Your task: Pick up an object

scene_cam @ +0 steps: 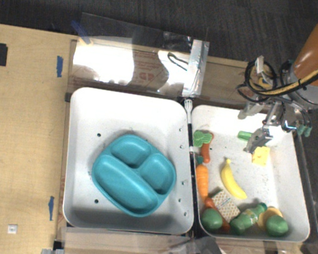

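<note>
We see the gripper (258, 143) hanging over the upper part of the right bin (301, 194), reaching in from the right, and the thing nearest it is a small yellow block (260, 155) lying on the bin floor just below and a touch to the right of the tips in this view. Whether the block is touching the fingers or merely beside them we cannot tell from above; it does not sit plainly between them, so we would not call it held. The fingers look narrow, close together and pointing down, though the view is too small to say more. A short green piece (244, 135) lies just to the left of the gripper, and the banana (232, 180) lies further down the bin, its long axis running from upper left to lower right. The remaining toys crowd the bin's left wall and near edge, well apart from the tips. We judge the block the likeliest target: the coming move turns on shifting slightly toward it and straddling it before closing. The blue tray (134, 174) fills the left bin (86, 108).
</note>
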Controlling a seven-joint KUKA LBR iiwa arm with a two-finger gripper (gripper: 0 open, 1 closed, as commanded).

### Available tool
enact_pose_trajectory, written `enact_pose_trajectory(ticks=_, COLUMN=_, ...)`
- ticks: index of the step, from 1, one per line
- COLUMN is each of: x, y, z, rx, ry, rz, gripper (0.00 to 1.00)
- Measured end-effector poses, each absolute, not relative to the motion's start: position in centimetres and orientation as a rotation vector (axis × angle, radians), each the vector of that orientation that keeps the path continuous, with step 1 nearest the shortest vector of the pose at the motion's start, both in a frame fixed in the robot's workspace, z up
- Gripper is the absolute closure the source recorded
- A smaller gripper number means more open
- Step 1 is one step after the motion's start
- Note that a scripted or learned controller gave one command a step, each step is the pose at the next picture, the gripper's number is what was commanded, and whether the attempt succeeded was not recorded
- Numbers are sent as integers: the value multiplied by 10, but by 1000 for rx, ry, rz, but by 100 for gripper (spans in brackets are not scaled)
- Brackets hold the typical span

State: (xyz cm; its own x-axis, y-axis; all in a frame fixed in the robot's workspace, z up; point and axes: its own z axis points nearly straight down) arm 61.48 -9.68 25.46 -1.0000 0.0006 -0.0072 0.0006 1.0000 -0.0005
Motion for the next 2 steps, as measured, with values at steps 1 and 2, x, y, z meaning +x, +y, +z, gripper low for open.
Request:
enact_pose_trajectory(ticks=1, x=538, y=-111, z=115, rx=150, ry=3144, rz=3, gripper=0)
enact_pose_trajectory(ticks=2, x=513, y=-96, z=95, rx=21, ry=3113, rz=-10, gripper=0)
